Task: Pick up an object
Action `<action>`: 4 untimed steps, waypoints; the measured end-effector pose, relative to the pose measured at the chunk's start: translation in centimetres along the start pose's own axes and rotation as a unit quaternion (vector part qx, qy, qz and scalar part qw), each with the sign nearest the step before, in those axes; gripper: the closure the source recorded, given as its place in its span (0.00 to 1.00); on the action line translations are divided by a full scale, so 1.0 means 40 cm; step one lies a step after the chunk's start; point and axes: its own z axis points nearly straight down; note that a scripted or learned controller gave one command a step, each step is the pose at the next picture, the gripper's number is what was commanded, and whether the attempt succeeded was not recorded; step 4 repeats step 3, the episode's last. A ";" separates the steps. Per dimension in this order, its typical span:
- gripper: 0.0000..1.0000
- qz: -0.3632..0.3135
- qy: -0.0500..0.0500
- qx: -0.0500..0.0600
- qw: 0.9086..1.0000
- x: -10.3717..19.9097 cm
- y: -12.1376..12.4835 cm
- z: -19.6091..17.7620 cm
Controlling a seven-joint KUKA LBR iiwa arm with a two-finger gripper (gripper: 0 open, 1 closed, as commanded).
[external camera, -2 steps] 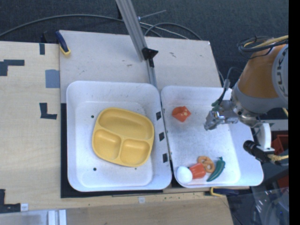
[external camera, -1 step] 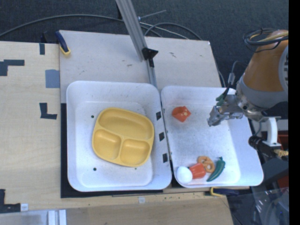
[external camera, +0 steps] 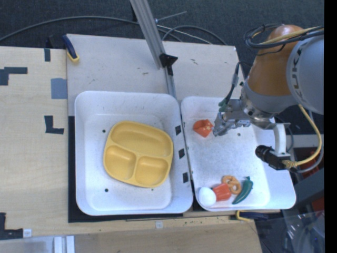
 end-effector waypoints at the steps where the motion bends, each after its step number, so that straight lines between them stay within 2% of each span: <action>1: 1.00 0.000 0.000 -0.001 1.000 0.109 0.075 -0.017; 3: 1.00 0.001 0.000 0.000 1.000 0.351 0.251 0.021; 4: 1.00 0.001 0.000 0.000 1.000 0.351 0.251 0.021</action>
